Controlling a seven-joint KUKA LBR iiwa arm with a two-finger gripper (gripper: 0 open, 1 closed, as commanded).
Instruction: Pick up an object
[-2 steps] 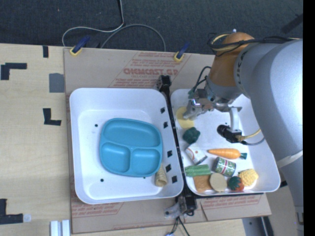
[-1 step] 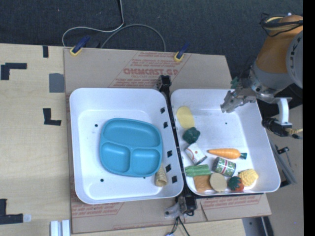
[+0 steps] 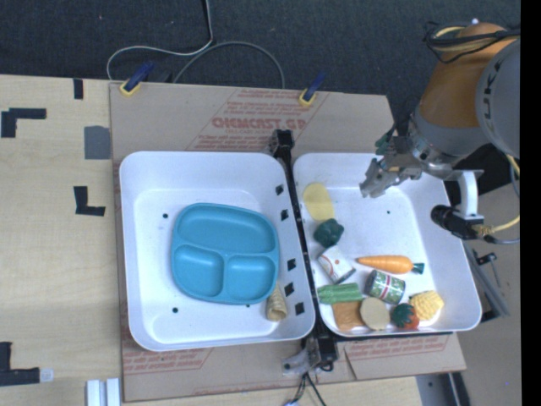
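The right bin [image 3: 439, 227] holds play food: a yellow piece [image 3: 318, 200], a dark green broccoli [image 3: 329, 232], a carrot [image 3: 388, 264], a small can [image 3: 385, 288], a green pod [image 3: 338, 293], a white-and-red piece [image 3: 337, 267], a corn cob [image 3: 427, 304], a strawberry [image 3: 404, 315], a round cracker [image 3: 374, 314] on an orange slab [image 3: 345, 315]. My gripper [image 3: 375, 184] hangs over the bin's upper middle, right of the yellow piece, with nothing seen between its fingers.
The left bin [image 3: 144, 227] holds a blue divided plate [image 3: 225, 253] and a tan cone-like piece [image 3: 276, 304] at its lower right corner. A black divider clip [image 3: 281, 145] sits between the bins. Cables run across the dark back area.
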